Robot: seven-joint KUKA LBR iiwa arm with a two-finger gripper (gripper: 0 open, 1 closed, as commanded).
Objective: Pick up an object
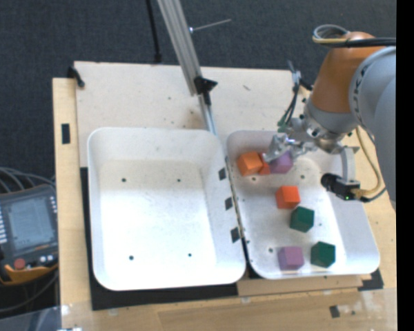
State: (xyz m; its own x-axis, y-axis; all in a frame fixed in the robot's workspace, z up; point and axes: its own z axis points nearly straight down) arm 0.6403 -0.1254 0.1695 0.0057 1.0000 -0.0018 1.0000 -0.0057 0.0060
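Two shallow white plastic bins side by side on a pale wooden bench [145, 95]: left bin [159, 205], right bin [345, 254]. Grey arm with an orange band [338, 81], reaching in from the right, over the far part of the right bin. Two-finger metal gripper [281, 150] low at the far left part of that bin, directly over a small purple cube [282, 162]. Cannot tell how far open the gripper is, nor whether the purple cube is really between its parts or only beside them.

Orange cube [249, 163] just to the left of the gripper, close to the purple cube, maybe touching it. Second orange cube [288, 197] nearer, in the middle of the right bin, apart from the gripper. Dark green cube [302, 219] just near-right of that one. Second purple cube [290, 257] and second dark green cube [323, 254] at the near edge, side by side.

Slanted aluminium pole [183, 43] from the far side down to the gap between the bins. Grey handheld control pad [24, 226] at the left, off the bench.
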